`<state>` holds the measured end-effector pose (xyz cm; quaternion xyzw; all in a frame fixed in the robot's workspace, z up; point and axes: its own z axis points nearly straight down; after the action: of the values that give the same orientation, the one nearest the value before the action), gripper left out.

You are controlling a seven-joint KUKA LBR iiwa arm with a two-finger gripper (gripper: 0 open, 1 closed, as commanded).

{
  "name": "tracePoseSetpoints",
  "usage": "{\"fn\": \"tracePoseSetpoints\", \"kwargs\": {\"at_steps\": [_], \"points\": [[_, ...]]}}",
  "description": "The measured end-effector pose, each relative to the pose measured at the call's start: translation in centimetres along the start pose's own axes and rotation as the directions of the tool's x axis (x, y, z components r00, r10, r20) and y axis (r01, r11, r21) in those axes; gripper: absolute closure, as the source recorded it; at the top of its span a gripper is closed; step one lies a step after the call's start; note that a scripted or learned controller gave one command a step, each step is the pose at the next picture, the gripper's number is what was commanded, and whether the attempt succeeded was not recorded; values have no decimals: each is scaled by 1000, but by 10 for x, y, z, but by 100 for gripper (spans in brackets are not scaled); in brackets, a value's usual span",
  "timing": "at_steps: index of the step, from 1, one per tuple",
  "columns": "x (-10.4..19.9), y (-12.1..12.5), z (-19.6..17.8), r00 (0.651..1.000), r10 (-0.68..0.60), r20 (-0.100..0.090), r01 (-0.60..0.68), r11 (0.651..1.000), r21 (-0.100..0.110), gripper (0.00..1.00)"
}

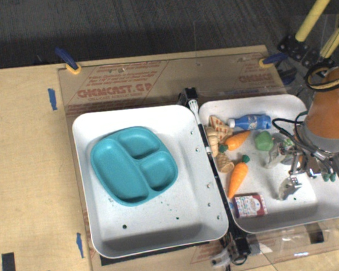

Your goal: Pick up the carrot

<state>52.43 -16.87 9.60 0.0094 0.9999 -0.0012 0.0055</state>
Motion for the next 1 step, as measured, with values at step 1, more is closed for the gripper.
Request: {"fn": "tracePoseSetpoints", "kwargs": {"at_steps": [1], "points": [[41, 64, 5, 996, 87, 5, -87, 996, -2, 0]]}}
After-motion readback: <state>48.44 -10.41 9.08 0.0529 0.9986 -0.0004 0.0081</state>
